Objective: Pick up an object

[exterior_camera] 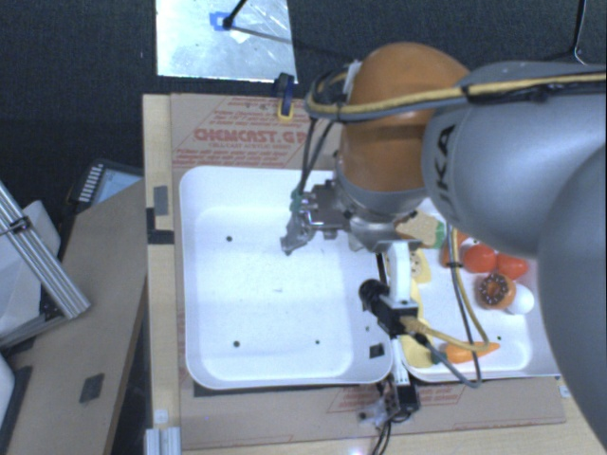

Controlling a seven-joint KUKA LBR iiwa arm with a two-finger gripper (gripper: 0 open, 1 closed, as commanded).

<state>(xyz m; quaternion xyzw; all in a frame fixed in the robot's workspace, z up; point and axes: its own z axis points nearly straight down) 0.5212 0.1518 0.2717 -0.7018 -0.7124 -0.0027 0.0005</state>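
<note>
The left bin lies bare under the gripper, which hangs low over its upper middle with nothing visible between its tips — how far it is parted I cannot tell. By my judgement the pick is not begun. The objects — a red piece, a round brown-and-orange one — lie well off to the right in the right bin, so the next move calls for crossing there.

Only a couple of readable bits here. The brown cardboard sheet under the bins has "CHEMCAST" printed in red, upper middle of the frame, followed by what looks like a "G". The grey arm at right shows part of the KUKA lettering, mostly "KA".
</note>
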